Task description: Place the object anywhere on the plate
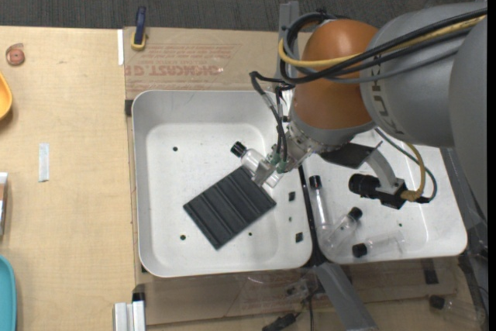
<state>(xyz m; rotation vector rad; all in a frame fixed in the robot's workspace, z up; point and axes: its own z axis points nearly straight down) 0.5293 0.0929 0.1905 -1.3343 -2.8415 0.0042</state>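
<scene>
Grey arm housing with its orange band point(335, 74) fills the upper right. Below it, the gripper point(273, 165) meets a small clear vial with a black cap point(246, 157), beside the dark ribbed rectangular plate point(229, 207) at frame centre. Finger state: cannot tell. Risk: an unsecured vial rolls off the ribs.

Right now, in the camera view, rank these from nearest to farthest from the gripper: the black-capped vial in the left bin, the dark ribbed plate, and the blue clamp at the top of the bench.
1. Black-capped vial: just left of the gripper, in the left bin.
2. Dark ribbed plate: below and left, on the same bin's floor.
3. Blue clamp: far up and left, at the bench's back edge.
</scene>
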